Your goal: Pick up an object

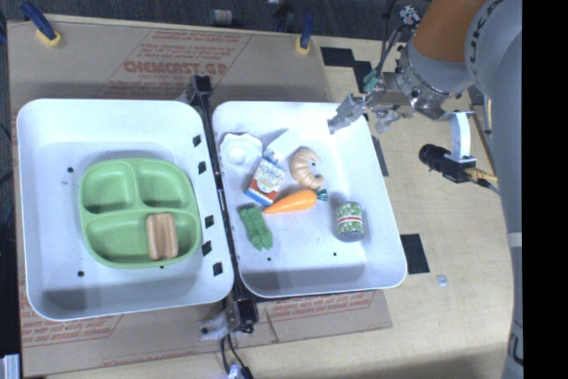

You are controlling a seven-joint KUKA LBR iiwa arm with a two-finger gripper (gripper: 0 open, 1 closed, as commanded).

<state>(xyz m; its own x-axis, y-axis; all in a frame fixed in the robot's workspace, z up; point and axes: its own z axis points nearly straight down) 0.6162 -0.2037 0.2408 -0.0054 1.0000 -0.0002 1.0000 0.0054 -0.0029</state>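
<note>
Low in the frame, the left bin (35,217) carries a green tray (106,191) with a hot dog (161,236). In the right bin (377,226), centre frame, lie a green vegetable (256,227), a can (350,220), a carrot (290,203) with its long axis running left to right, a carton (265,181) and a croissant (304,163). All sit below and left of the tool (346,115), poised over the bin's upper right corner. Blur and wrist hardware leave it unclear whether the tool is clenched or released.
</note>
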